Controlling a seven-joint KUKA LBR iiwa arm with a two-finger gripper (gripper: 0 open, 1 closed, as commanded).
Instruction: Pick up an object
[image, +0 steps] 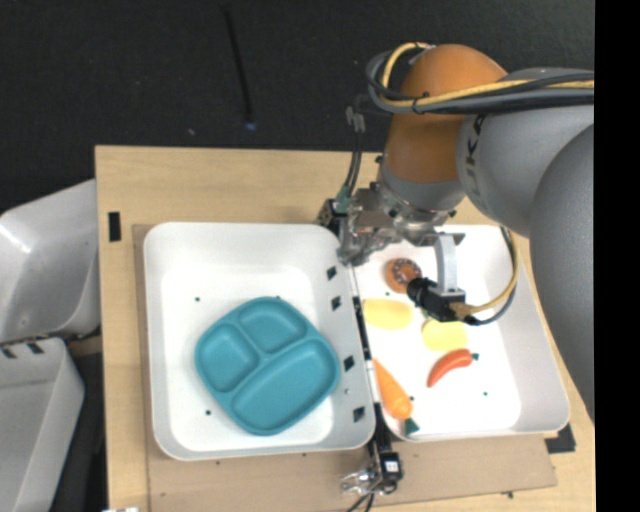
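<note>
The right bin (500, 400) holds a small brown round piece (402, 272), two yellow pieces (388, 315) (444, 335), a red chili (449, 367) and an orange carrot (394, 391). My gripper (357, 243) hangs at the back left corner of the right bin, close to the wall between the bins, left of the brown piece. Its fingertips are hidden among the wrist hardware. Nothing shows between them.
The left bin (180, 270) holds a teal divided plate (266, 364). The grey arm with its orange band (440, 110) covers the back right of the bench. Cables loop from the wrist over the right bin. The wooden bench (200, 170) surrounds both bins.
</note>
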